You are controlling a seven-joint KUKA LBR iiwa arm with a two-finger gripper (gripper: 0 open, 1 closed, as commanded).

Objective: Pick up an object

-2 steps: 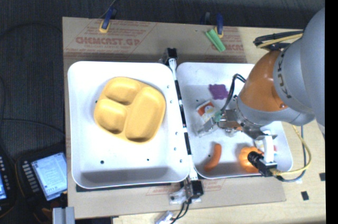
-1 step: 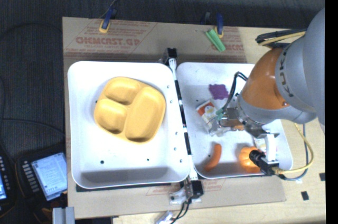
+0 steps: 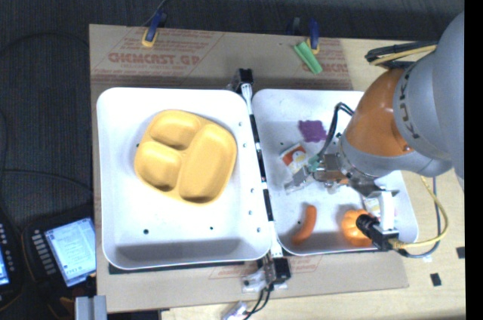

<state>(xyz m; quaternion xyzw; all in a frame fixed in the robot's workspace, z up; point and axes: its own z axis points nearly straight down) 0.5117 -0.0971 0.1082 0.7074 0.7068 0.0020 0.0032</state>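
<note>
Clearly the right bin (image 3: pixel 264 160) offers several candidates, and which one the program is after cannot be told. The gripper (image 3: pixel 311 170) hangs low over the middle of this bin, just beside a small red and white packet (image 3: pixel 295 155); whether its fingers are spread or closed cannot be made out, and nothing visibly sits between them.

Of the things in reach, the packet looks light and crinkly, likely to slide or buckle, so a pinch across its narrower width seems best. A purple piece (image 3: pixel 311 130) lies a little farther back; it looks small, soft and irregular, and should give under the fingers. Toward the near wall lies an orange sausage-shaped thing (image 3: pixel 303 223), slim and curved, probably smooth and apt to roll; it would be best taken across its middle. At the near right corner sits a rounder orange object (image 3: pixel 352 226), partly hidden by the arm's fittings, probably light but slippery on its curve.

The left bin (image 3: pixel 113 183) holds one large yellow lobed form (image 3: pixel 185 155), like moulded bread, resting on the bin floor toward its far half, too broad for an easy pinch. A green marker-like item (image 3: pixel 308 57) lies on the board beyond the bins.
</note>
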